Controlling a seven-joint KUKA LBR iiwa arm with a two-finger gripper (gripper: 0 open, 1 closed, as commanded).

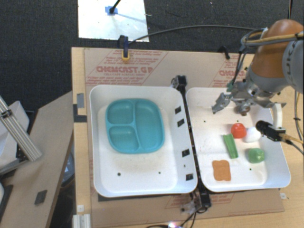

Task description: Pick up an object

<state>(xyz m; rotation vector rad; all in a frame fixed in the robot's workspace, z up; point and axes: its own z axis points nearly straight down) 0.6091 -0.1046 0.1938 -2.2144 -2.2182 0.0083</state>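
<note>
In the right bin [206, 177] lie a red ball-like piece [238, 130], a white piece [251, 135] touching its right side, a long green strip [231, 146], a green lump [256, 155] and a flat orange piece [221, 170]. My gripper [231, 105] hangs over the back part of this bin, above and slightly left of the red piece. It stands open, and nothing sits between its fingers [219, 103].
The left bin [102, 175] holds a teal divided plate [134, 125]. A black hinge strip [186, 132] with clips runs between the two bins. The arm comes in from the right over the right bin's far corner.
</note>
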